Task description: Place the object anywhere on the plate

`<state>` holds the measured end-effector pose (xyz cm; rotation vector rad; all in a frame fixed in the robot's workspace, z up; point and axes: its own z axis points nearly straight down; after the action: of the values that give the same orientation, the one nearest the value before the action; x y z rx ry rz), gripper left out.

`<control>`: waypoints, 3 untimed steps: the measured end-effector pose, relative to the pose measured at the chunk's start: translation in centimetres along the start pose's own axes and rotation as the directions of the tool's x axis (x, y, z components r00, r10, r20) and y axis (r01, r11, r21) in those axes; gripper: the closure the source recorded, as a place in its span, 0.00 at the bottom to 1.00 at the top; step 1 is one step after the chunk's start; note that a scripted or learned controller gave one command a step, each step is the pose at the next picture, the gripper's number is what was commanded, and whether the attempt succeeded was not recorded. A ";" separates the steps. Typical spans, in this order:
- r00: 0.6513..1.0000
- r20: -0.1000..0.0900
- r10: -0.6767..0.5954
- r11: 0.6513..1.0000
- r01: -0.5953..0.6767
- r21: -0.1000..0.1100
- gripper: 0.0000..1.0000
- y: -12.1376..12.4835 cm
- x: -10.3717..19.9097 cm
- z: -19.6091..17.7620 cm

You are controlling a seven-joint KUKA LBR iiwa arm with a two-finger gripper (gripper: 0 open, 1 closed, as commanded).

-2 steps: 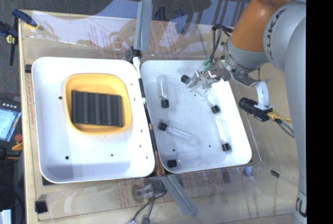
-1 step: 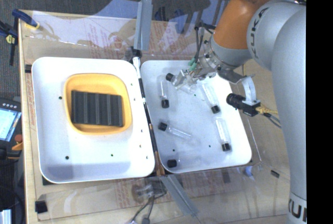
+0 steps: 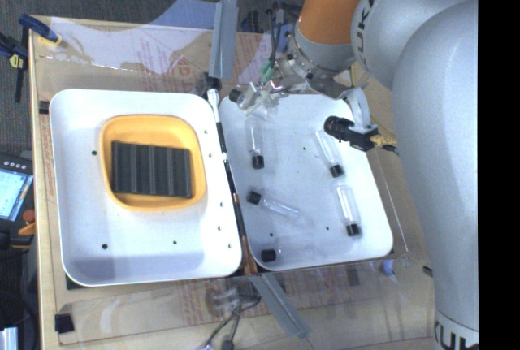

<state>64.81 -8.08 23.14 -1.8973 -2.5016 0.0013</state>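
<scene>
My hand (image 3: 258,97) hovers at the right bin's (image 3: 375,202) far-left corner, whether spread or pinching I cannot tell, and the clear vials (image 3: 255,147) scattered in that bin may slip before reaching the plate (image 3: 151,129) left of it.

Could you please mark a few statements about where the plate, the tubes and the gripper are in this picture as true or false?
1. The yellow plate with the dark ribbed centre lies in the left white bin. True.
2. Several clear plastic tubes with black caps lie in the right white bin. True.
3. A tube lies on the plate. False: all visible tubes are in the right bin.
4. The gripper hangs above the plate. False: it is at the right bin's far left corner.
</scene>
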 end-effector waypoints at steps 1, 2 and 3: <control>0.976 -0.001 -0.217 0.976 0.217 0.002 1.00 1.4 2.0 2.6; 0.871 0.000 -0.491 0.871 0.491 0.001 1.00 2.2 4.8 3.9; 0.871 0.000 -0.490 0.871 0.490 0.001 0.00 2.2 4.7 3.9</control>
<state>65.66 -2.91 19.25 -1.2010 -2.9005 0.0021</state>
